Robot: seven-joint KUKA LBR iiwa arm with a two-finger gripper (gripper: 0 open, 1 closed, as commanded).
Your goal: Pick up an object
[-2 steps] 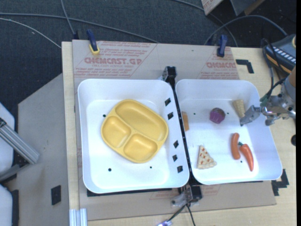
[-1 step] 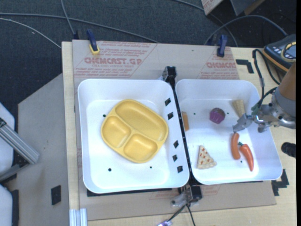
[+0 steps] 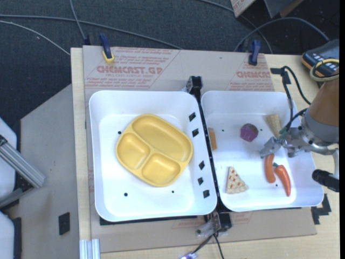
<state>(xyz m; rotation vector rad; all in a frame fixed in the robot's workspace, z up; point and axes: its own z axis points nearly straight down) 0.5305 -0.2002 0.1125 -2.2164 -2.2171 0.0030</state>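
My gripper (image 3: 276, 147) hangs low over the right side of the right bin (image 3: 237, 102), just above the top end of an orange sausage (image 3: 269, 170). A red-orange carrot-like piece (image 3: 284, 179) lies right beside the sausage. A purple round object (image 3: 248, 132) rests to the gripper's left. A pizza slice (image 3: 235, 180) lies toward the bin's front. A beige cone (image 3: 274, 124) sits just behind the gripper. Nothing is visibly lifted off the bin floor.
The left bin (image 3: 102, 144) holds a yellow divided plate (image 3: 154, 149). A small tan stick (image 3: 212, 139) lies against the right bin's left wall. The arm's orange band (image 3: 330, 109) and wrist cables overhang the right bin's right rim.
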